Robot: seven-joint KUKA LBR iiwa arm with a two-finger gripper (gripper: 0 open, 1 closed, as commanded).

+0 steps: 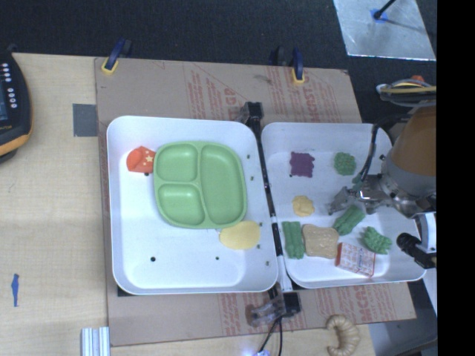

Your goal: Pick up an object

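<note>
My gripper (357, 196) hangs over the middle of the right bin (319, 279), with the arm reaching in from the right. Just below it lies a long green piece (346, 219), close to or touching the gripper. Around it in the same bin are a purple piece (301, 164), a round green piece (344, 162), a small yellow piece (303, 205), a green strip (292, 239), a slice of toast (320, 241), a leafy green piece (375, 239) and a red-and-white packet (356, 259).
The left bin (133, 269) holds a green divided plate (200, 184), a red piece (139, 159) at its upper left and a yellow piece (240, 235) at its lower right. A black divider (265, 191) runs between the bins. A tan curled object (344, 334) lies on the bench in front.
</note>
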